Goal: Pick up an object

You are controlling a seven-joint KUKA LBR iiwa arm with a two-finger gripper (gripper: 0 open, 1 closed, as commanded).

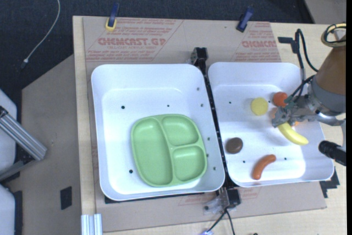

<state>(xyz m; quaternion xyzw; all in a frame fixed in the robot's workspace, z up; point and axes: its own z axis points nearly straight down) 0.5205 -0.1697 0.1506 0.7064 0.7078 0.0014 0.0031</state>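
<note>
The right bin [242,77] holds several small items. A yellow round piece [259,106] lies near its middle and a red-orange piece [280,99] just to its right. A yellow banana [293,134] lies lower right, a brown round piece [235,145] lower left, and an orange sausage [263,167] near the front wall. My gripper [282,115] reaches in from the right and hangs low between the red-orange piece and the upper end of the banana. Nothing can be seen held in it.
The left bin [110,85] holds a green three-compartment plate [168,149]. A black clamp [199,55] sits where the bins meet at the back. The arm's grey body [330,88] covers the right bin's right edge.
</note>
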